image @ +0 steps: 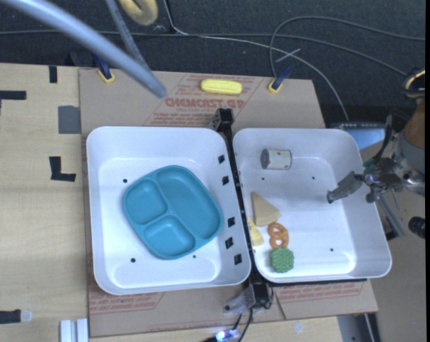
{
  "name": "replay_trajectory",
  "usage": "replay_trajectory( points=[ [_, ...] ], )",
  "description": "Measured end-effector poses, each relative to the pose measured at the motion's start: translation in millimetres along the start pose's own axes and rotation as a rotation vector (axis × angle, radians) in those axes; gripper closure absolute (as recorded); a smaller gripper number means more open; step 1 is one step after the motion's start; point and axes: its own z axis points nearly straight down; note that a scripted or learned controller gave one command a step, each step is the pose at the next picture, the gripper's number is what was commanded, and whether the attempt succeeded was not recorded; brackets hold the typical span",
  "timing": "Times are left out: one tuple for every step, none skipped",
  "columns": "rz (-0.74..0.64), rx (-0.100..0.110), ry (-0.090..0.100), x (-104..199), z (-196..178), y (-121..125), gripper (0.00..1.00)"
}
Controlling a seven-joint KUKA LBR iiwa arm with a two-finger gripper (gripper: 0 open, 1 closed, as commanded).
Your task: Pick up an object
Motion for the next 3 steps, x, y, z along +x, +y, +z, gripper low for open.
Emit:
replay_trajectory(
  points=[
    [-0.004,-0.012,-0.004,0.4,-6.7,3.1,0.00],
    [-0.004,-0.007,-0.002,3.3,57.7,2.3,0.00],
    [-0.004,-0.008,-0.002,7.5,102.5,-1.8,0.00]
  ],
)
